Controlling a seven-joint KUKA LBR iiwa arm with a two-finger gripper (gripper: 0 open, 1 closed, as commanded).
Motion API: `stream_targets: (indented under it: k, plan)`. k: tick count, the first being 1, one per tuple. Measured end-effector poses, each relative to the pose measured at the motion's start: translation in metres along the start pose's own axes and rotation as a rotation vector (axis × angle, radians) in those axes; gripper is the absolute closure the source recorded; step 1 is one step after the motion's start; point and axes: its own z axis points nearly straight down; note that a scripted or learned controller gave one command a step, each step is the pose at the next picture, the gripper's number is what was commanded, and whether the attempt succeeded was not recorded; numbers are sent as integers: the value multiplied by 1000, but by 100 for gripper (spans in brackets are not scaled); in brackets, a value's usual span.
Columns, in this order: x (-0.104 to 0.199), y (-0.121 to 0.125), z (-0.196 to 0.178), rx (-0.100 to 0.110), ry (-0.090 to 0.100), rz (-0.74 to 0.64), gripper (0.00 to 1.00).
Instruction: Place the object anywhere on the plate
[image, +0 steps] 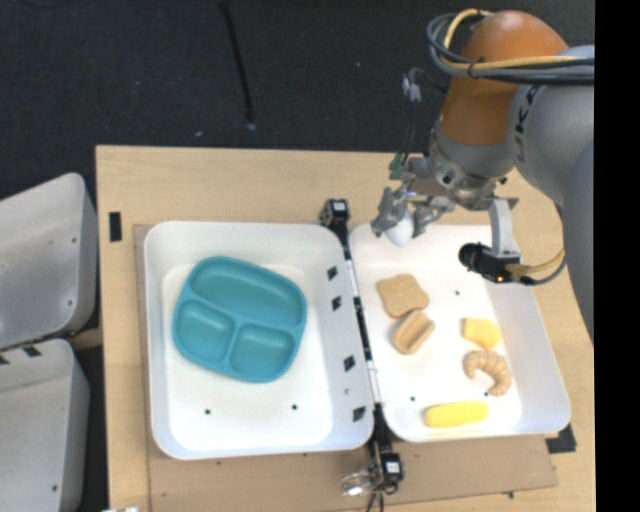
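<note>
Teal and three-sectioned, the plate (239, 319) lies in the left bin (160, 420). The right bin (540, 390) holds a slice of toast (402, 294), a bread roll (413, 332), a cheese cube (482, 333), a croissant (488, 371) and a yellow corn cob (456, 414). The gripper (402, 222) hangs over the far left corner of the right bin with a small white object (399, 233) at its fingertips; whether it is grasped cannot be told.
</note>
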Motion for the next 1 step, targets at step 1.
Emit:
stream_targets:
  k: [1]
  plan:
    - [44,-9,14,1,-2,2,100]
